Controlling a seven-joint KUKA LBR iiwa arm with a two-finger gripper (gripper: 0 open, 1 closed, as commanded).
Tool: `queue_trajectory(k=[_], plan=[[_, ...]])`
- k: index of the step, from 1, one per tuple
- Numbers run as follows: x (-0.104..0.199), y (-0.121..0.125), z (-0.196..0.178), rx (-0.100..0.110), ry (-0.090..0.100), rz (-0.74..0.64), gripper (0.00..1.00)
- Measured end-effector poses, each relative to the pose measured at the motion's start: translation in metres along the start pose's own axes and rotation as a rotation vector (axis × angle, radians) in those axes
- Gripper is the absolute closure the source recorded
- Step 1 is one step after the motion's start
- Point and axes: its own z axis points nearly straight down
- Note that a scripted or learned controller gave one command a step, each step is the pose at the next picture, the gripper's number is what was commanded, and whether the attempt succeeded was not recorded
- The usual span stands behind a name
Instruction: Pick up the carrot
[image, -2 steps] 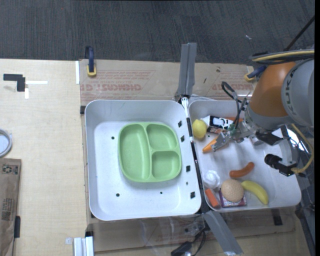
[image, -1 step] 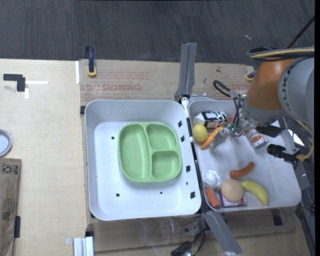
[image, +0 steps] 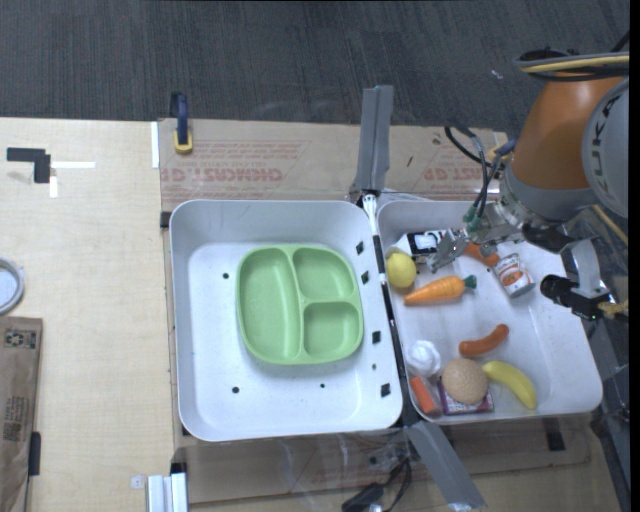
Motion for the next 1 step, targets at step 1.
queue_trajectory(k=[1], plan=[[-0.0307, -0.0185, 0.1, 0.001, 0.001, 0.134, 0.0]])
